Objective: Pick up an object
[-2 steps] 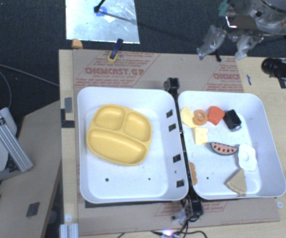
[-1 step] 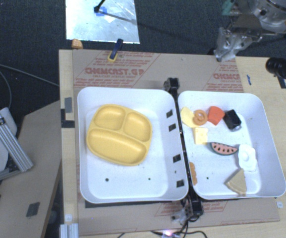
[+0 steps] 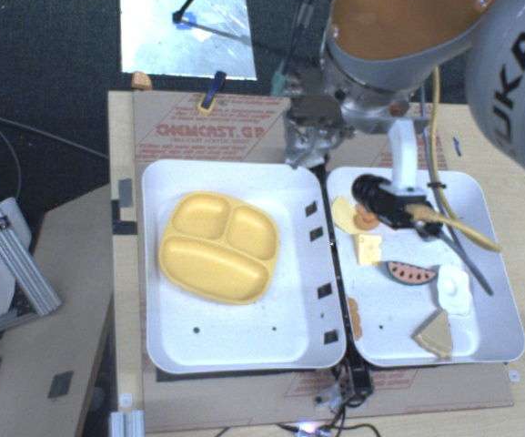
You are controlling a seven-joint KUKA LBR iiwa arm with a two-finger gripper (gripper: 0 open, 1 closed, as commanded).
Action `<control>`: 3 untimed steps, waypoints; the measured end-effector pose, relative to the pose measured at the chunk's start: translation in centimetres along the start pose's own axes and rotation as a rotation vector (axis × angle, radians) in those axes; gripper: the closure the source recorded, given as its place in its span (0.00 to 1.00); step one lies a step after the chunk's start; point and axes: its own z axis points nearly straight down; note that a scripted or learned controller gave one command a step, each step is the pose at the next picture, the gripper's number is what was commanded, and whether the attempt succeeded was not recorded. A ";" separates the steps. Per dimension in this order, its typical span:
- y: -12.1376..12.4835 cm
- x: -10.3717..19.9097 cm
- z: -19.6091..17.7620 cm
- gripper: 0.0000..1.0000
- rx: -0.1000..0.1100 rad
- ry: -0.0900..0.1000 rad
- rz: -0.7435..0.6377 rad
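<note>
a tan wedge [image 3: 435, 335] is seen nearest in the right bin [image 3: 503, 330], then a white piece [image 3: 453, 289], a watermelon slice [image 3: 411, 272] and a cheese cube [image 3: 368, 248] — none lifted. a yellow divided plate [image 3: 218, 246] is seen in the left bin [image 3: 166, 335]. farther back, the gripper [image 3: 306, 148] is seen over the bins' far rim — its opening cannot be told.
</note>
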 end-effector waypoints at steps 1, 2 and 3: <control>-5.6 -6.6 -2.4 1.00 -0.009 -0.002 0.021; -5.7 -12.2 -2.4 1.00 -0.009 -0.003 0.022; -6.1 -24.3 13.4 1.00 0.006 -0.006 0.030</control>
